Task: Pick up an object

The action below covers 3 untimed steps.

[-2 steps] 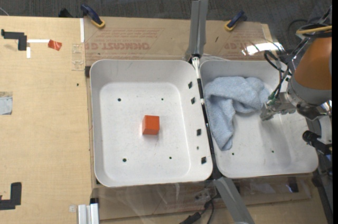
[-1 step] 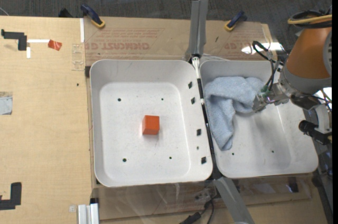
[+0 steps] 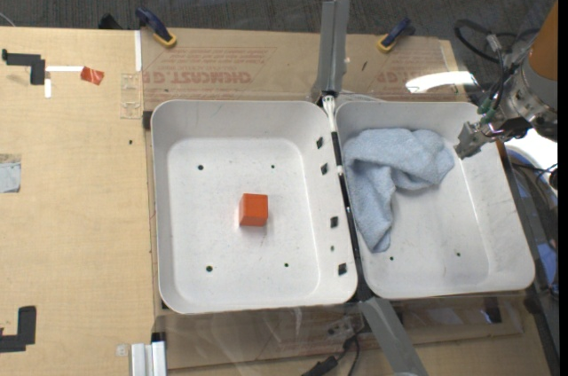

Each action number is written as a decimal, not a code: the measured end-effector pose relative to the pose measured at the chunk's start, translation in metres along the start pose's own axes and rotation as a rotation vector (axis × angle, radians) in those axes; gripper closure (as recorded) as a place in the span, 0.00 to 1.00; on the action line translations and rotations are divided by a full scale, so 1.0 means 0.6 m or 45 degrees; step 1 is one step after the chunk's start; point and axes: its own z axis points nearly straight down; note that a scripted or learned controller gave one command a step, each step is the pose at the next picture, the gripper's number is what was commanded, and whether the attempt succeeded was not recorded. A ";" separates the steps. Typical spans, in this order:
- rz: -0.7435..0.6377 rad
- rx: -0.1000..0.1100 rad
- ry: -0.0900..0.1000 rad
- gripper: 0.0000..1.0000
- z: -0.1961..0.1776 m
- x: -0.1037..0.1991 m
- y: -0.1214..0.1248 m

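An orange-red cube [image 3: 254, 210] sits near the middle of the left bin [image 3: 177, 277]. A crumpled light-blue cloth [image 3: 390, 175] lies in the upper left part of the right bin [image 3: 461, 268], draped toward its middle. My gripper [image 3: 470, 141] hangs at the right bin's upper right edge, just right of the cloth, with the arm coming in from the right. I see nothing between its fingers, and whether they stand apart or together is too small to tell.
A grey divider post [image 3: 333, 46] rises between the bins at the back. Clamps [image 3: 156, 27] hold the cardboard behind them. Cables [image 3: 497, 64] hang by the arm's wrist. The wooden bench top [image 3: 71, 188] spreads to the left.
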 end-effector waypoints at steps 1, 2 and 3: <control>-0.111 0.002 0.001 1.00 0.064 -0.072 0.030; -0.395 0.000 0.003 1.00 0.151 -0.116 0.020; -0.696 -0.004 0.001 1.00 0.158 -0.141 0.025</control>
